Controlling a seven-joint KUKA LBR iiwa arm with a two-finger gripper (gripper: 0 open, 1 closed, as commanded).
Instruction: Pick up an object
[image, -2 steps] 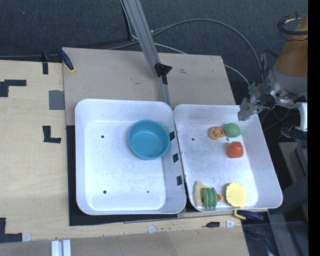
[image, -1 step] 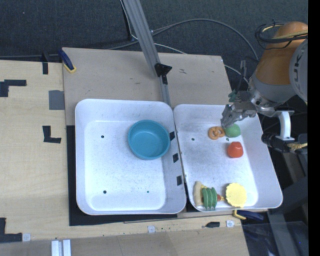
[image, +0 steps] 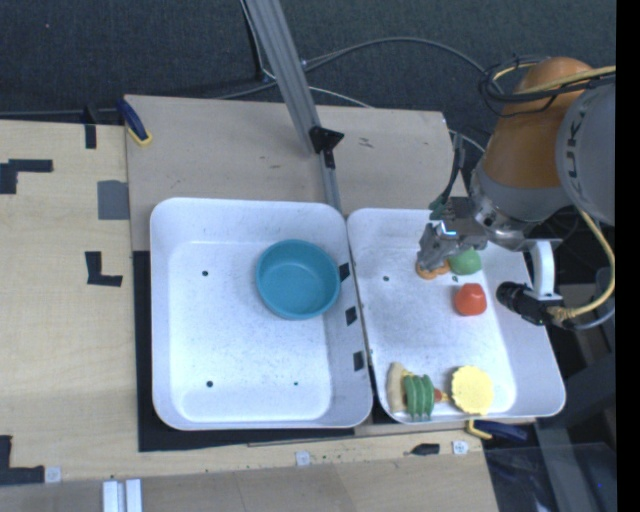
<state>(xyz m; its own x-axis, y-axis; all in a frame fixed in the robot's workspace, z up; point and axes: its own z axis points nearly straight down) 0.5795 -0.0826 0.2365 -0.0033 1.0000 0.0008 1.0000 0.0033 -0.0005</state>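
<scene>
Grey metal, the pincer hung low over the far end of the right bin, its tip at an orange bit with a green ball just beside; we could not tell whether it was spread or closed. We judged the crowding the main risk: closing there might nudge the ball away or catch nothing. A red piece lay near, and a yellow round thing and a green-and-yellow toy sat at the near end. A blue bowl rested in the left bin on the counter.
</scene>
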